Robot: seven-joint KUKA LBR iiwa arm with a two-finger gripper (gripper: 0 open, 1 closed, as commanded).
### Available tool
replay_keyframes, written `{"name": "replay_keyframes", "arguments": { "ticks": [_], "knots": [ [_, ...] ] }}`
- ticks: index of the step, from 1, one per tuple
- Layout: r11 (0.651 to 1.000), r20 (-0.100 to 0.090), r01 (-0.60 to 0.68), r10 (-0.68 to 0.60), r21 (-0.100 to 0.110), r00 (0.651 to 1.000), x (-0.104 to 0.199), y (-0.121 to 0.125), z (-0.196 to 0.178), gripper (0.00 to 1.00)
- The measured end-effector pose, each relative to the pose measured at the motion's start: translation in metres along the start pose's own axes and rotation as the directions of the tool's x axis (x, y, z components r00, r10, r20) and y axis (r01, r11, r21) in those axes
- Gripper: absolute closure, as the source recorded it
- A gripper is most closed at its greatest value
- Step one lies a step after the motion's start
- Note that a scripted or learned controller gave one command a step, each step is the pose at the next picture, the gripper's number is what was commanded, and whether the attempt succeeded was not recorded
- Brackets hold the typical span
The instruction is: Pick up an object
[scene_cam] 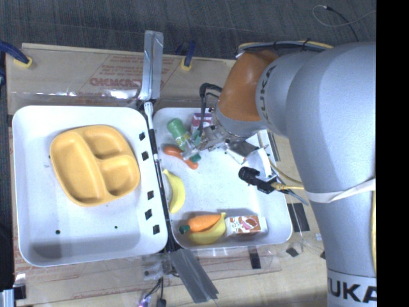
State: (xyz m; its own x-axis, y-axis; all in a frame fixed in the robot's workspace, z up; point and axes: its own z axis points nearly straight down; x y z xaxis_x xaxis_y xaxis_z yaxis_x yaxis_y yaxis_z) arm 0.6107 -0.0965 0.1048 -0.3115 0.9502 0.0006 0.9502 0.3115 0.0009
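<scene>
While my hand (199, 141) hangs low in the right bin (281, 235) beside the green bottle (177, 130) and small carrot (173, 151), I cannot tell its state. To grasp well, I should centre over one item, avoiding its neighbours.

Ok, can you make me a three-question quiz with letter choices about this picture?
1. Where is the yellow divided plate?
A. left bin
B. right bin
C. on the floor

2. What colour is the bottle near the pincer?
A. blue
B. green
C. black

3. How does the small carton sit?
A. standing upright
B. hanging from the arm
C. lying flat at the right bin's near edge

Answers: 1 A, the plate lies in the left bin. 2 B, its body looks green. 3 C, it lies on its side beside a banana and a carrot.
</scene>
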Motion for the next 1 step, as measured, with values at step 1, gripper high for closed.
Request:
{"name": "replay_keyframes", "arguments": {
  "ticks": [1],
  "knots": [
    [0.989, 0.000, -0.149, 0.149, 0.002, 0.989, 0.0806, 0.0408, -0.1202, 1.00]
  ]
}}
